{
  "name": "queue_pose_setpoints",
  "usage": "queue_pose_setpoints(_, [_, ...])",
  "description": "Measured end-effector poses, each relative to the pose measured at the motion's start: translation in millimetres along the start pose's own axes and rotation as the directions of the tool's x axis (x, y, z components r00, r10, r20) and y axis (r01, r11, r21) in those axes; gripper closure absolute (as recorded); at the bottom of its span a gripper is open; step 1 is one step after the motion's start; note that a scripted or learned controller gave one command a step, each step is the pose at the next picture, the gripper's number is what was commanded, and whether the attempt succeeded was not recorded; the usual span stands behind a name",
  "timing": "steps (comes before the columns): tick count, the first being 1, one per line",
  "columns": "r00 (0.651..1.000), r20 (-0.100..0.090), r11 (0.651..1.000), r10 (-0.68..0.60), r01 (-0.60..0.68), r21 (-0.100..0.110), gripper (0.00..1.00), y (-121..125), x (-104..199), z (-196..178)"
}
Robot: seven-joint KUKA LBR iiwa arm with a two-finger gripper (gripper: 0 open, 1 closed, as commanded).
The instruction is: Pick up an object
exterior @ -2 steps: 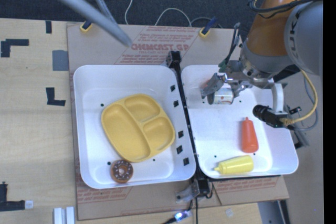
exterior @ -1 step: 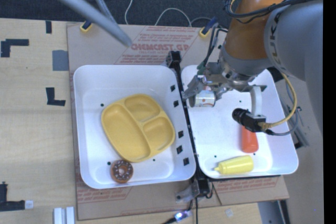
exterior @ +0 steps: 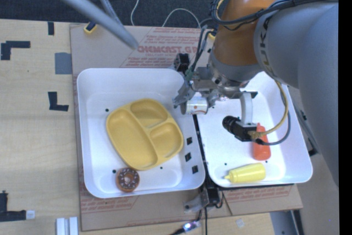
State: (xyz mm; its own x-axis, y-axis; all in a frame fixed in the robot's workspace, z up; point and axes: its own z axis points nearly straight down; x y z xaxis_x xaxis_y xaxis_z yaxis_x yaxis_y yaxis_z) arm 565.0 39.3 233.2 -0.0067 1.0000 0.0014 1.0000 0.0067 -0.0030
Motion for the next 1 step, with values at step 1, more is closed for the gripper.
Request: queue_pose_setpoints(1, [1.0,0.0,1.0,0.0,0.0,0.0,1.0,-3.5,48.8,1.6])
